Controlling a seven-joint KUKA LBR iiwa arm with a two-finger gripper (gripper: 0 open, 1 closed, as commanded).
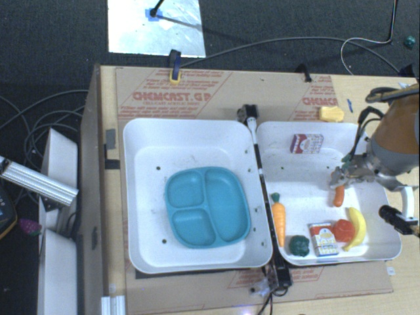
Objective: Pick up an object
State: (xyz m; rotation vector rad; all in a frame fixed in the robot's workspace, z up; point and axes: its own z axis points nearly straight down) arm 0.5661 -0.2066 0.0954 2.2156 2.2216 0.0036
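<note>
Dark carpet with loose cables surrounds the desk (197, 87), whose top is covered by printed cardboard and which carries two shallow white bins side by side. In the left bin (147, 143) a teal divided plate (207, 207) lies flat.

The right bin (289, 176) holds the small things: a red-and-white carton (306, 143) near the back, a toy carrot (279, 220) against the dividing wall, a dark green piece (299, 245) at the front, a printed box (322, 239) touching a red tomato-like piece (343, 230), and a yellow banana (357, 227) just beside that. A yellow block (331, 114) rests on the cardboard behind the bin.

The gripper (342, 178) is seen low in the right bin, directly above a small orange-red piece (338, 196) that stands roughly upright beneath it. Whether the piece is actually clamped cannot be told, since the contact is too small to resolve.

That piece is judged the likeliest target. It appears to be hollow toy plastic: light, stiff, smooth and rounded, so it could be squeezed out sideways if it is taken near an end. A hold across its middle, at the widest part, would be favoured, and only a modest closing force should be needed. Breakage is judged unlikely; slipping or tipping is the greater risk.
</note>
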